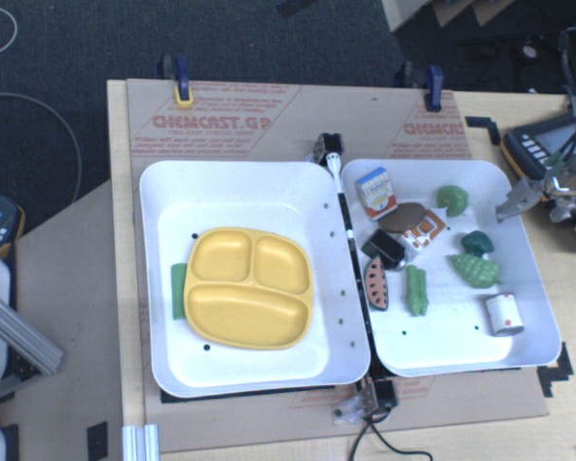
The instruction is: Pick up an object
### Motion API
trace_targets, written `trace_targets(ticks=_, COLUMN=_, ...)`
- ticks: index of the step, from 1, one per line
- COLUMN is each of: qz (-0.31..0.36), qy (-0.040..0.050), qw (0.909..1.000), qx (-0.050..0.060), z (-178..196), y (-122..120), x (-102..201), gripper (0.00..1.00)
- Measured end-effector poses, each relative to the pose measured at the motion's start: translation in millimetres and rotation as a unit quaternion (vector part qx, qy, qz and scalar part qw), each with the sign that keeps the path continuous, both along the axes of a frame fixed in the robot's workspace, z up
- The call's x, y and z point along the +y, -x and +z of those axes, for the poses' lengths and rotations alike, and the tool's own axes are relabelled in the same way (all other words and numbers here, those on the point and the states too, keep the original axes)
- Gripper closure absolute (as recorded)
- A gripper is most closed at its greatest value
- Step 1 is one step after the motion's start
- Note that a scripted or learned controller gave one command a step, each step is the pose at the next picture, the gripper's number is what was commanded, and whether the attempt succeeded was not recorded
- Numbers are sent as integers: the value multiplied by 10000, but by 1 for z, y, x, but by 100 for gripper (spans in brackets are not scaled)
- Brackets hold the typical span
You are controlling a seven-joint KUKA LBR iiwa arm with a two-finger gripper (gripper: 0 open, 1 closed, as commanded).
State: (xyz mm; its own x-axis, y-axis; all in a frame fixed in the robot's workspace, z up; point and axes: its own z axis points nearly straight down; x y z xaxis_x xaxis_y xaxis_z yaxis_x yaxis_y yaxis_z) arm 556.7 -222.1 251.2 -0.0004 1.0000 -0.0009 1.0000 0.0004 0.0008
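The right bin holds several small objects. Among them are a blue-and-white carton, a brown piece, a black block, a watermelon slice, a green pickle, a round green piece, a dark green broccoli, a light green bumpy piece and a white can. My gripper hangs at the right bin's far right rim, above and apart from all of them, with nothing visibly in it.
A yellow divided plate lies in the left bin, with a green strip poking out under its left edge. Two clamps hold the cardboard base at the back. A dark device sits beyond the right bin.
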Motion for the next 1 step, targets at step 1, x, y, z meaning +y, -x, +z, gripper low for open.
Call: trace_targets(ticks=1, qz=-8, qy=11, qw=10000, qx=-32, z=68, y=53, x=13, gripper=0)
